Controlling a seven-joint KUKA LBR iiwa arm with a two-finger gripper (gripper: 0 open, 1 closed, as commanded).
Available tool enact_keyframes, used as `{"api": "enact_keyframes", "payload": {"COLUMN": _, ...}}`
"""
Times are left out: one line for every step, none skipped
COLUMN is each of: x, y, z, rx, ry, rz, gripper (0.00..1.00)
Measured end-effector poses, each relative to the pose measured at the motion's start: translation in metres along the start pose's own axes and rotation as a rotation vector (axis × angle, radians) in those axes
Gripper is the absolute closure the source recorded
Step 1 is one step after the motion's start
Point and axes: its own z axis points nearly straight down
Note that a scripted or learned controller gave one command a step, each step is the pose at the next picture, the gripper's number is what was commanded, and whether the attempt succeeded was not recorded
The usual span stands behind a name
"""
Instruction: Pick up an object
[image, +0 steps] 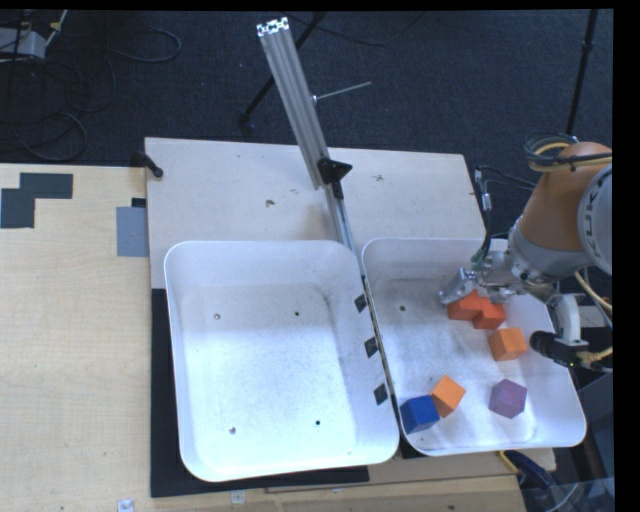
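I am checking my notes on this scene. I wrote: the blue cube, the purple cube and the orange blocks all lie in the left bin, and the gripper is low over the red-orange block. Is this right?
One point is wrong: the camera view shows the blue cube, purple cube and orange blocks in the right bin, not the left bin. The gripper is indeed low over the red-orange block.

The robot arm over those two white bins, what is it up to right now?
The arm's gripper is down in the right bin, right at a red-orange block near the far side. An orange block, a purple block, a smaller orange block and a blue block lie loose nearer the front. A grasp cannot be confirmed.
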Motion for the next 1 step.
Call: {"api": "enact_keyframes", "payload": {"x": -0.0001, "y": 0.0025, "z": -0.0123, "rx": -0.002, "ry": 0.003, "rz": 0.005, "gripper": 1.00}}
